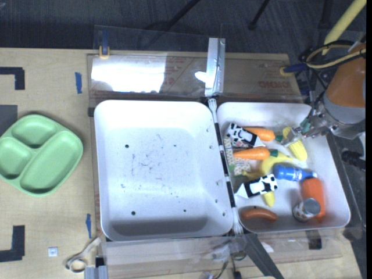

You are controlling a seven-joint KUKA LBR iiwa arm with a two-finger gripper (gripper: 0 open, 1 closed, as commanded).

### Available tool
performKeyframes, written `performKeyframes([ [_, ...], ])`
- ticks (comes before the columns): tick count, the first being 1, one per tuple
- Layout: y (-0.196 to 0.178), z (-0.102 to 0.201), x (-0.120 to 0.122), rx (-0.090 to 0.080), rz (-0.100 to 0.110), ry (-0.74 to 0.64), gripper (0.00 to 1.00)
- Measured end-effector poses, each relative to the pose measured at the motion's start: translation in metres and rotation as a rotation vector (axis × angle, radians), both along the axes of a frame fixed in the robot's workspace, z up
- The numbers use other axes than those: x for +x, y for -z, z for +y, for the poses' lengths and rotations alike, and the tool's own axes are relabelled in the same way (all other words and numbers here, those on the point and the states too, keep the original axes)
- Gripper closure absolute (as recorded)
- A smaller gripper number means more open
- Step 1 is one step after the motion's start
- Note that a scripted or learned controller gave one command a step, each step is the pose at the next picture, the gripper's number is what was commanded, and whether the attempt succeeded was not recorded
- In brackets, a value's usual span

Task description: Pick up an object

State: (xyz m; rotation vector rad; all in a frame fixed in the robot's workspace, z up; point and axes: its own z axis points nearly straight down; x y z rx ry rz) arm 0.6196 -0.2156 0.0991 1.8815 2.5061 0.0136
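Camera view: claw (303, 128) poised at the 2 o'clock corner of the right bin (340, 173), just above a yellow corn cob (297, 150). Finger state impossible to tell at this slant; nothing visibly clamped.

Pickable items crowded in that bin: carrot (253, 153) at 9 o'clock, blue bottle (289, 172) at centre, orange can (311, 197) at 5 o'clock, sausage (258, 215) at 7 o'clock.

Recommended: descend vertically onto the corn cob, span across its narrow axis, keep clear of the bin wall, close firmly, lift straight up. Left bin (157, 167) bare on the worktop (46, 86).
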Motion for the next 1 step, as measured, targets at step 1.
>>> performKeyframes([
  [1,-0.1116,0.0400,-0.0531,-0.004,0.008,-0.170,1.00],
])
